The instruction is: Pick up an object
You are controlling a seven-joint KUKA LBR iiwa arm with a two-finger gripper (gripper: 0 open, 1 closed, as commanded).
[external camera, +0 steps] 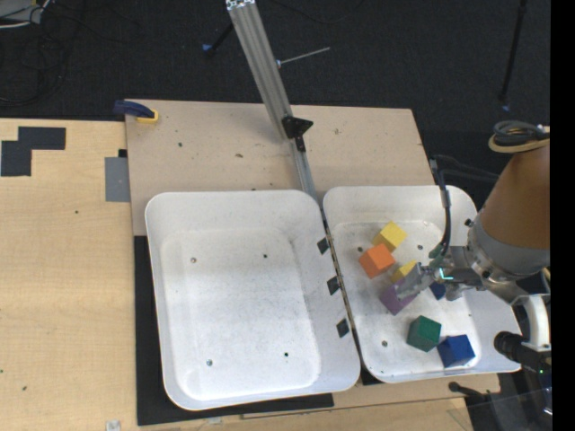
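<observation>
The end effector point(415, 283) sits low inside the right-hand shallow white plastic bin point(359, 206), reaching in from the right on the grey arm with its orange band point(524, 196). Whether it is open, closed or gripping anything cannot be told, since its tip blurs into the blocks around it. Directly under and touching its tip lies a small purple block point(392, 298), and just above the tip a small yellow piece point(403, 268) peeks out, partly hidden. Up and to the left of the end effector, an orange cube point(376, 259) lies near it, with a yellow cube point(392, 236) just beyond, touching or almost touching the orange one. Below the end effector a dark green cube point(424, 332) rests on the bin floor, and a blue cube point(456, 349) lies just beside it toward the lower right. Farther left, past the bin edge, lies the left-hand shallow white plastic bin point(180, 214). Both bins rest on the pale wooden desk point(216, 146), from which a slanted metal rail point(262, 57) rises behind them.
</observation>
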